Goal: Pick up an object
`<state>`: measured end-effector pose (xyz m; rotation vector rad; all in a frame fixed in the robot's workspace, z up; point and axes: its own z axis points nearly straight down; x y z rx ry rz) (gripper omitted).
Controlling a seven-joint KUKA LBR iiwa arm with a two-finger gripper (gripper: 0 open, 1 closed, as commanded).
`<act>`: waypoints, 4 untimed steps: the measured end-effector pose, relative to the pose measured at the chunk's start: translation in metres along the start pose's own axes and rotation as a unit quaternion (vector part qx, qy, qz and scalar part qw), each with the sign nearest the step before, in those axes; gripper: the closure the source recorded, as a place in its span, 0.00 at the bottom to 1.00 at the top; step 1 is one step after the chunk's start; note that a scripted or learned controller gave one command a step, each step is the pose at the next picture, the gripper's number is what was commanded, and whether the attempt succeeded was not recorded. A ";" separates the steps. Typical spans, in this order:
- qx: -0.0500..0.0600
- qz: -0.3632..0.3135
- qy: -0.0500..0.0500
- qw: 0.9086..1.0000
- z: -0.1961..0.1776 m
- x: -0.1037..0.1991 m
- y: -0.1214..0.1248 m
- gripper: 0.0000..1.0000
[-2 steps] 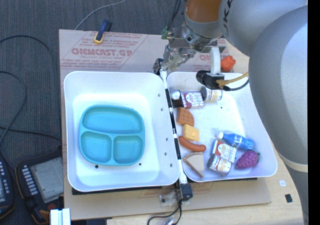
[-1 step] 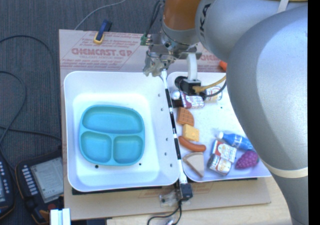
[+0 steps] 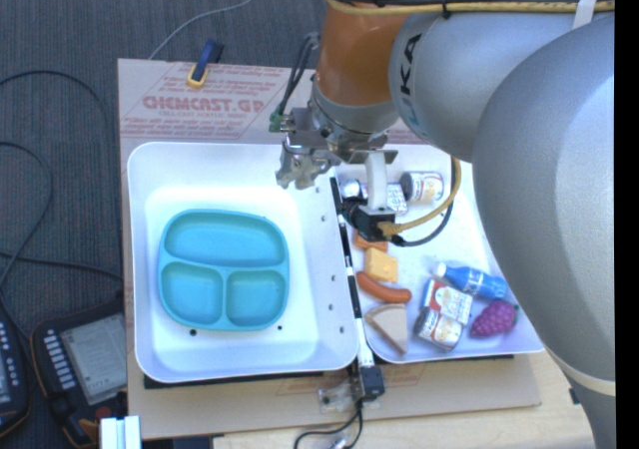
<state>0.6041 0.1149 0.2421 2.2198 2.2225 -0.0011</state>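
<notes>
Bread slice [image 3: 389,329] is being left ungrasped at right bin's [image 3: 451,242] near edge; gripper [image 3: 298,170], closure indiscernible, is being held above left bin's [image 3: 145,188] far edge; realignment and descent are being required.

Colours in the bins
Both the left bin [image 3: 145,188] and right bin [image 3: 424,237] were seen as white; the divided plate [image 3: 225,267] turquoise, grapes [image 3: 492,319] purple, bottle [image 3: 474,283] blue, sausage [image 3: 384,288] orange-red.
</notes>
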 end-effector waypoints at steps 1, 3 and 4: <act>0.000 0.000 0.000 1.000 0.033 0.031 0.064 1.00; 0.002 0.000 0.000 1.000 0.109 0.099 0.016 0.00; -0.001 -0.001 0.000 1.000 0.155 0.119 0.065 0.00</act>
